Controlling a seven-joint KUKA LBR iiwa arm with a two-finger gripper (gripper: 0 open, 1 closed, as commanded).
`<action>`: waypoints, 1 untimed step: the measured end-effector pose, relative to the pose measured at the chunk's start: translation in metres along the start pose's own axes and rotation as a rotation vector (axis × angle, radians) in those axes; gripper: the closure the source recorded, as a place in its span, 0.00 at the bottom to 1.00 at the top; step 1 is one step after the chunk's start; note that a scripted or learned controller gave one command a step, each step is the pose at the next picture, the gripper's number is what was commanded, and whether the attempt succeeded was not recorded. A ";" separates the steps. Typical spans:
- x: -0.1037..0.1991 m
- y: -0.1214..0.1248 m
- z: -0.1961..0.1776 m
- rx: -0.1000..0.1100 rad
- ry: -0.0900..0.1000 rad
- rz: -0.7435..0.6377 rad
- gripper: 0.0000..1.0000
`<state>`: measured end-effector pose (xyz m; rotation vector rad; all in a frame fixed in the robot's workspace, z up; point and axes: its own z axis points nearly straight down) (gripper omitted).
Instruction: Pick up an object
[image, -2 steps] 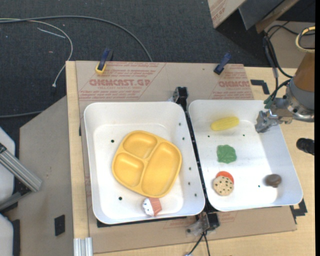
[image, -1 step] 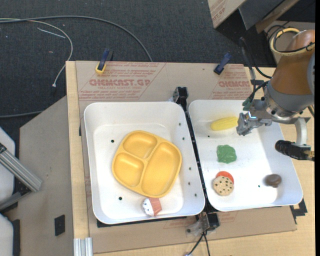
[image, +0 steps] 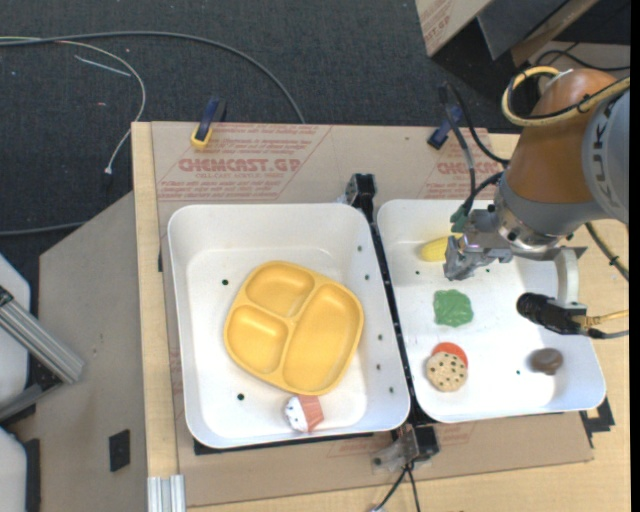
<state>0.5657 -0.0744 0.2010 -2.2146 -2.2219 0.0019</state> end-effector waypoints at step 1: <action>0.061 -0.011 -0.005 0.000 0.001 -0.002 1.00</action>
